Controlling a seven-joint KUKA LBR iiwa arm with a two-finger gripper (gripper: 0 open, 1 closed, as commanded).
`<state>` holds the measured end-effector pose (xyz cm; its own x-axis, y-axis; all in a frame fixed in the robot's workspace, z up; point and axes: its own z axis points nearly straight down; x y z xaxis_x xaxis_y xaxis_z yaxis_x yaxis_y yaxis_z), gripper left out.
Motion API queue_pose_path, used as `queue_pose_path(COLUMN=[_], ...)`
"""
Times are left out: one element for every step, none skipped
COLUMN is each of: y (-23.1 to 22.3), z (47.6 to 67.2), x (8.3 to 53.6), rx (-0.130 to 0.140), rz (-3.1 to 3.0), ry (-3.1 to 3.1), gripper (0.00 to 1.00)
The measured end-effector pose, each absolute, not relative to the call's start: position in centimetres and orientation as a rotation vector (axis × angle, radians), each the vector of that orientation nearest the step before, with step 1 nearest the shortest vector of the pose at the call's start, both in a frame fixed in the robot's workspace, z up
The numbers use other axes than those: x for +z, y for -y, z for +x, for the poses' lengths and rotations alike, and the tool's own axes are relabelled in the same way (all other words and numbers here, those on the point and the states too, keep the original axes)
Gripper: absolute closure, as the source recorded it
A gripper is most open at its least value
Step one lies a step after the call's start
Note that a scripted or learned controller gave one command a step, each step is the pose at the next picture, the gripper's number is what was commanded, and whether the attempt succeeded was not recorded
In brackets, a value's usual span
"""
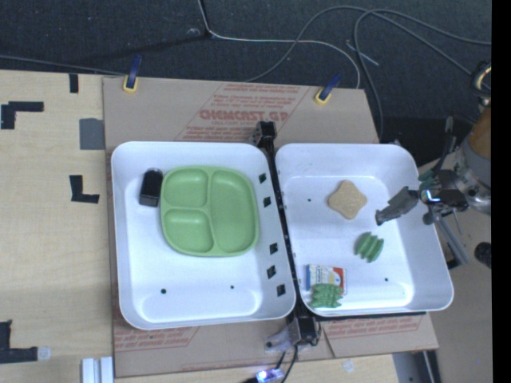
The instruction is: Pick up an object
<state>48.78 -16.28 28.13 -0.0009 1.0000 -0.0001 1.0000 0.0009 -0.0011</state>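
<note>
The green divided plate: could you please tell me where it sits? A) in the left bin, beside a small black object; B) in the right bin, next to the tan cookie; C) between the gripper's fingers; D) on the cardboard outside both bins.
A: the green divided plate lies in the left bin, with the small black object just off its left edge.

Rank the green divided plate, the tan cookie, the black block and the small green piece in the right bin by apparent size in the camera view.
1. green divided plate, by far the largest
2. tan cookie
3. black block and small green piece: these look about alike, so I will not order them.
</note>
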Motion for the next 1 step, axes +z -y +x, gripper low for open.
queue_pose_path(y=[15.27], z=[49.13], x=[22.92], rx=[0.005], rz=[-2.217], ry=[2.219], gripper=[0.0])
